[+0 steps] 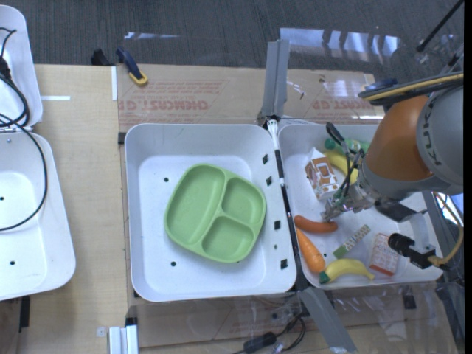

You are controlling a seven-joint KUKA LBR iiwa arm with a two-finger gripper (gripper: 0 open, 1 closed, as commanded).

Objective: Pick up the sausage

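Your sausage (316,225) lies flat in the right bin (291,198), just below and left of the gripper (334,206), apparently untouched. You can't tell how wide the gripper stands. A carrot (310,251) sits below the sausage, a banana (346,270) lower right, a green plate (214,212) well left.

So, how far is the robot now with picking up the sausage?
Done: the arm has reached into the right bin, and its claw is low, just above the sausage's right end. In hand: closing on the sausage, which lies flat on the bin floor next to the carrot. Left: the grip itself and the lift; nothing shows it between the fingers yet.
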